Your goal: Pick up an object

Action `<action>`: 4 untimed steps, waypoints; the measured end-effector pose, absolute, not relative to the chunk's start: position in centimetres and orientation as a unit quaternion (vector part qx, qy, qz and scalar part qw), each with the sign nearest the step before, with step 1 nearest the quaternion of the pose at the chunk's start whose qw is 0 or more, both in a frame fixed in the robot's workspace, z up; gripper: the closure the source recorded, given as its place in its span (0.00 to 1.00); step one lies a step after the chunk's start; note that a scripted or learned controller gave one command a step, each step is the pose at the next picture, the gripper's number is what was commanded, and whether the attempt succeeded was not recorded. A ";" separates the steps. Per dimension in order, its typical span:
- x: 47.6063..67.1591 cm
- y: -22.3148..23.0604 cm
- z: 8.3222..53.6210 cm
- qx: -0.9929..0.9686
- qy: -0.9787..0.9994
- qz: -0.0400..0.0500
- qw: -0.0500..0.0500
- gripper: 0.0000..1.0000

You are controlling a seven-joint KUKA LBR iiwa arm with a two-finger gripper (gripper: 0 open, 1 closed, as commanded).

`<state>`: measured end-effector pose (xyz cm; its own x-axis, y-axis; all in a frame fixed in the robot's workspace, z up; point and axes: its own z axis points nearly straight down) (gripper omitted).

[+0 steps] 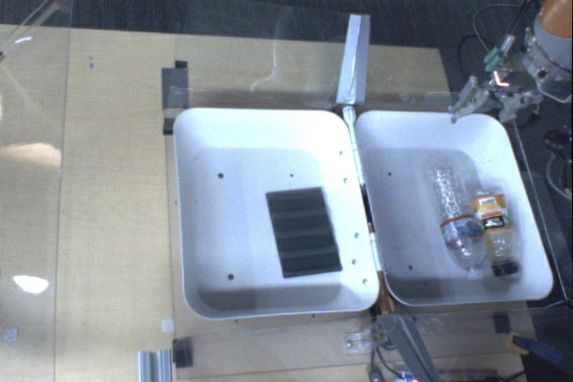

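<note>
On my screen, going from the left, I see first the light wooden bench [89, 192], and on it the left shallow white plastic bin [201, 219]. Inside this bin lies a flat black ribbed rectangular pad [304, 232], a little toward 4 o'clock from the bin's centre, with its long side running roughly from 11 to 5 o'clock. It lies flat on the floor of the bin and touches no wall.

Next, a grey metal bar [354, 58] stands at 12 o'clock above the joint where the two bins meet.

The right shallow white plastic bin [394, 192] holds two things in its 4 o'clock part. A clear crumpled plastic bottle [453, 212] lies on its side, pointing from 11 to 5 o'clock. Just beside it, at its 3 o'clock, lies a small amber bottle with an orange label and a dark cap [495, 233]; the two seem to touch.

The grey two-finger gripper [498, 99] I find at 1 o'clock of the right bin, over its far rim, well apart from both bottles. I see nothing between its fingers, but how wide they stand I cannot tell from this view.
</note>
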<state>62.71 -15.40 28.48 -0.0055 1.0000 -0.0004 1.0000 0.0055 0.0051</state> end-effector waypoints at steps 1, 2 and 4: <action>59.9 -17.6 17.9 0.703 0.711 0.001 0.001 0.00; 59.2 -17.3 8.8 0.692 0.722 0.003 0.005 0.00; 51.0 -20.4 9.8 0.598 0.801 0.011 0.027 0.00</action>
<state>51.03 -20.38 9.81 -0.2837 0.9584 -0.0311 0.9573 0.2850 0.0497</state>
